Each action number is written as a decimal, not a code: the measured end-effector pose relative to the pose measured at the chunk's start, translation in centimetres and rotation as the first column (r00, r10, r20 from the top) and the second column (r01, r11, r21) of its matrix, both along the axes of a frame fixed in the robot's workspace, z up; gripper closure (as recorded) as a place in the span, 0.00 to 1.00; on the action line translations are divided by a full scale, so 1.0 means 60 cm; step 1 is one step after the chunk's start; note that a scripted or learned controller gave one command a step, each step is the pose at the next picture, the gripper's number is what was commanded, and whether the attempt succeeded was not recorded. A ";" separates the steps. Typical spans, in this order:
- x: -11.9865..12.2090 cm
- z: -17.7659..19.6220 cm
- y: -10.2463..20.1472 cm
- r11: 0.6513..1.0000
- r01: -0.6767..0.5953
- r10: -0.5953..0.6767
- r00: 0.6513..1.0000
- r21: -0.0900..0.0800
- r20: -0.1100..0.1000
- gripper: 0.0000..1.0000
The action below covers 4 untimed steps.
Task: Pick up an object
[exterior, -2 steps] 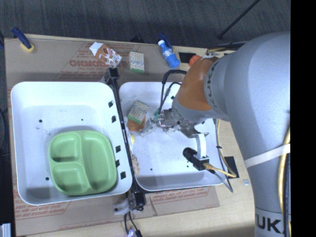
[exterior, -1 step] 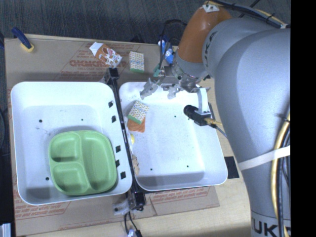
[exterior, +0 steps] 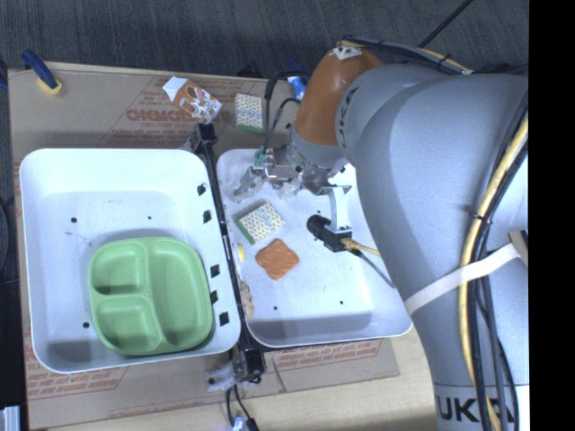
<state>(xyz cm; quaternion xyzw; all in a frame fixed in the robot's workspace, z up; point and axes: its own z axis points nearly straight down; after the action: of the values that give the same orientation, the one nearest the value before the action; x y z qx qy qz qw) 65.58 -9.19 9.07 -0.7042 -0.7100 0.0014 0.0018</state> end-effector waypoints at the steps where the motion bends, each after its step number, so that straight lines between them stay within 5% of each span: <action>1: 0.001 0.019 0.001 1.000 -0.005 0.005 1.000 0.000 0.001 1.00; 2: 0.003 0.171 0.137 1.000 0.001 -0.001 1.000 0.001 0.007 1.00; 3: 0.001 0.201 0.227 1.000 0.001 -0.001 1.000 0.001 0.005 1.00; 4: -0.077 0.275 0.360 1.000 -0.001 0.001 1.000 0.002 0.004 1.00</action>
<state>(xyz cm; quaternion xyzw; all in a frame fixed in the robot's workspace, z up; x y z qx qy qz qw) 60.98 12.41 25.58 -0.7039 -0.7103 -0.0008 0.0013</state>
